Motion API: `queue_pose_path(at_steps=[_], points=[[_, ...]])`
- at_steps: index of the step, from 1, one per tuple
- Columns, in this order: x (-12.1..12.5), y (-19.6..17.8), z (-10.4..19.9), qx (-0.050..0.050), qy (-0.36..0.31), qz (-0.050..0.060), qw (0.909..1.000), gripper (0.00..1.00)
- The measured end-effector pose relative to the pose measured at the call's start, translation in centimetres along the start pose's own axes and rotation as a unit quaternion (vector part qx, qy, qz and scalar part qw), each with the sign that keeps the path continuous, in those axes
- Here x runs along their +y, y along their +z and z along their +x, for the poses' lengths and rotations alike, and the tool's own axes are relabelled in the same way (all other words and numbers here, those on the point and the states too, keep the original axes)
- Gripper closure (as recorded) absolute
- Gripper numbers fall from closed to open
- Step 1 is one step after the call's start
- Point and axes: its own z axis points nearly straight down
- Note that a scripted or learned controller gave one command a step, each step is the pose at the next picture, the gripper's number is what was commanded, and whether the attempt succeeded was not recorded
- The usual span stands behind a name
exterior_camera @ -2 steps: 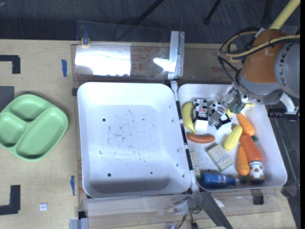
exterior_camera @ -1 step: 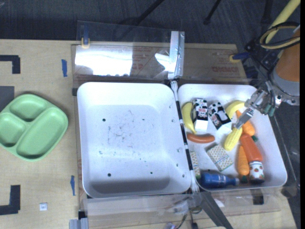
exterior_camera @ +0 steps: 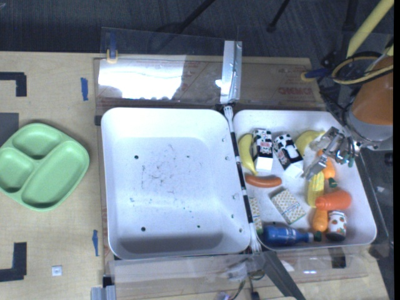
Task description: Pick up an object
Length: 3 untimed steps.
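Observation:
The right bin (exterior_camera: 369, 230) holds several toy foods. A yellow banana (exterior_camera: 245, 153) lies at its left wall, with two black-and-white cartons (exterior_camera: 263, 146) (exterior_camera: 287, 149) beside it. A second yellow banana (exterior_camera: 307, 140) lies further right. Below them lie a red sausage (exterior_camera: 264, 181), a patterned square packet (exterior_camera: 287, 205) and a blue bottle (exterior_camera: 284, 234). An orange carrot (exterior_camera: 334, 199), a yellow piece (exterior_camera: 315, 187) and a small jar (exterior_camera: 337, 224) crowd the right side. My gripper (exterior_camera: 325, 153) hangs low over the bin's right part, just above the yellow piece and beside the second banana.
The left bin (exterior_camera: 119, 130) is bare white with scuff marks. A green divided plate (exterior_camera: 42, 165) lies on the bench at far left. A metal divider (exterior_camera: 232, 74) and a clear panel stand behind the bins. Cables and the arm's orange band (exterior_camera: 375, 102) fill the upper right.

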Motion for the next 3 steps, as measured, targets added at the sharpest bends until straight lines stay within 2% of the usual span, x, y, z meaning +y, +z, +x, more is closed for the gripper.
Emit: queue_pose_path(at_steps=[1,2,3], points=[[2.5,0.1,-4.1,0.011,-0.013,0.005,0.9998,0.0],[1.5,-7.4,0.7,0.002,-0.198,0.0,0.9802,0.0],[-1.4,-3.6,3.4,-0.006,-0.236,-0.002,0.9718,0.0]])
